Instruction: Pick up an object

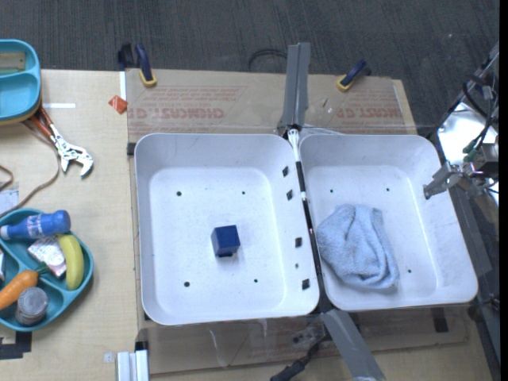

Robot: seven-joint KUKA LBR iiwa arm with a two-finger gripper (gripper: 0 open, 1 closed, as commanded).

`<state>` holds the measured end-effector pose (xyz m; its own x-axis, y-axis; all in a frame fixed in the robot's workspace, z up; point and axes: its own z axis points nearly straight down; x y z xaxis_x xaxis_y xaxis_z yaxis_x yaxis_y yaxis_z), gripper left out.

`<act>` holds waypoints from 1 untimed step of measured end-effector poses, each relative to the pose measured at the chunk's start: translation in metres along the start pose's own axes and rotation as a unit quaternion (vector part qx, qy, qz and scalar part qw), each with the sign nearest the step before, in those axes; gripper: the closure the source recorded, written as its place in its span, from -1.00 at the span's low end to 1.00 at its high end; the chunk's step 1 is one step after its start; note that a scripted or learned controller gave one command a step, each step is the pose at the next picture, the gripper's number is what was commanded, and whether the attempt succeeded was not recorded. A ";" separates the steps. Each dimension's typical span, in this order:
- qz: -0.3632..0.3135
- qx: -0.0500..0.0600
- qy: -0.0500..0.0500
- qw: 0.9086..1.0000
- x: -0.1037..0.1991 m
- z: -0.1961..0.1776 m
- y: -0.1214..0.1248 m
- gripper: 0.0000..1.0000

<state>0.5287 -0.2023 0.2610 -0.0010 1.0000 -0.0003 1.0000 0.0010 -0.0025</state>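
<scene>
A small dark blue cube [226, 240] rests on the floor of the left white bin [159, 213], a little below its middle. A crumpled pale blue-grey cloth [359, 244] lies in the right white bin [429, 213], in its lower left part near the divider between the bins.
Left of the bins, on the wooden bench, stands a blue tray [83, 280] holding a banana, a bottle and a carrot. A wrench [70, 155] and a blue container [20, 78] lie further back. Shiny metal hardware [468, 157] juts in at the right bin's right rim.
</scene>
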 end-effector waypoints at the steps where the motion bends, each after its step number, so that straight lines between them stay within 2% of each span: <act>1: 0.021 0.000 0.000 1.000 -0.020 0.010 0.001 -1.00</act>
<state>0.5297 -0.2221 0.2510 0.0415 0.9991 -0.0004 0.9991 -0.0415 -0.0023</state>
